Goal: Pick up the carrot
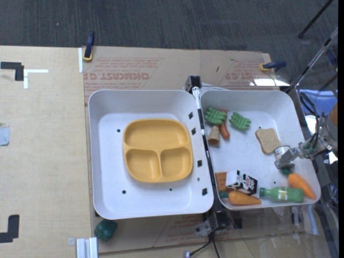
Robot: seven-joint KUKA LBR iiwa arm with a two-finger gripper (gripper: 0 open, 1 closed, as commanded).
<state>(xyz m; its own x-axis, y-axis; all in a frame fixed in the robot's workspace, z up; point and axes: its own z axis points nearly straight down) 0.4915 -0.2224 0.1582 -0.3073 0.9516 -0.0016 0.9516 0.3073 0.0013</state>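
Note:
Two orange carrots lie in the right bin (pixel 252 98). One carrot (pixel 301 185) rests against the bin's right wall, its green top pointing up-left. The other carrot (pixel 244 199) lies along the front wall, beside a green bottle (pixel 281 194). My gripper (pixel 284 159) reaches in from the right and hangs just above and left of the right-hand carrot's green top. I see nothing held in it.
The right bin also holds a bread slice (pixel 267 140), two green vegetables (pixel 215 115) (pixel 239 121), a sausage (pixel 224 131) and a small black-and-white carton (pixel 242 182). A yellow divided plate (pixel 158 150) sits in the left bin (pixel 107 144). A green object (pixel 106 229) lies outside, front left.

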